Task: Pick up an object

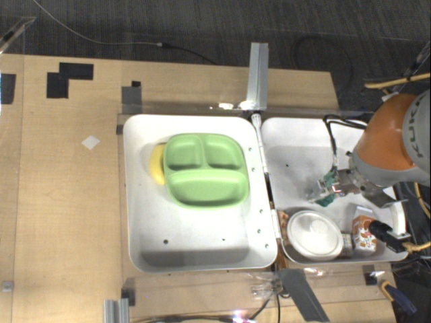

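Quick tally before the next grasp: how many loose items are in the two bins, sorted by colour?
Green: 1, the divided plate in the left bin
Yellow: 1, a yellow object partly hidden under that plate
White: 1, the round bowl in the right bin
Orange and white: 1, a small printed package beside the bowl
Total: 4

Both bins, the left bin [141, 200] and the right bin [296, 147], are seen in white on a bench [60, 200] of pale tan wood, marked with black patches at its far left. A light green divided plate [204, 169] is shown over a yellow object [156, 165] in the left bin. In the right bin a white-and-silver round bowl [314, 234] and a red, white and brown packet [364, 234] are seen, and the arm [390, 143] is banded in orange over grey.
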`<state>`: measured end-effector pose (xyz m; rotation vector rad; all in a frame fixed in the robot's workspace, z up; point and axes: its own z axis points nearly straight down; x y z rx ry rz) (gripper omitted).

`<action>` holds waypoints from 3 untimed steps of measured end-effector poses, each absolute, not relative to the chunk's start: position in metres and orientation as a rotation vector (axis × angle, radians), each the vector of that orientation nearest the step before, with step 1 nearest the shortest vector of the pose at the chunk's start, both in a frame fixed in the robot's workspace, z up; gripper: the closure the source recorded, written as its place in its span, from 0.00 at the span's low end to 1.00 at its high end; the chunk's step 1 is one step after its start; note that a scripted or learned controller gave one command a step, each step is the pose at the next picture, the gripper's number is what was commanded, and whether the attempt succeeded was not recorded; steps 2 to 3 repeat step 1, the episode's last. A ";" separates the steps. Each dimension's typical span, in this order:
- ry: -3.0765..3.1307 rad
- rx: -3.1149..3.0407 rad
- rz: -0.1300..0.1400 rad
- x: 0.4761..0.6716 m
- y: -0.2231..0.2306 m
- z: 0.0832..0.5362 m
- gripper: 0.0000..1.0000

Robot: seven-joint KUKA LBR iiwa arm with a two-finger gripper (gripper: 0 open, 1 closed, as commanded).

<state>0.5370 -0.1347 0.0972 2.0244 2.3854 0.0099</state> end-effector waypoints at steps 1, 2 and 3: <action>2.516 1.881 0.000 0.559 -0.086 0.184 1.00; 2.516 1.881 0.000 0.559 -0.086 0.184 1.00; 2.516 1.881 0.000 0.559 -0.086 0.184 1.00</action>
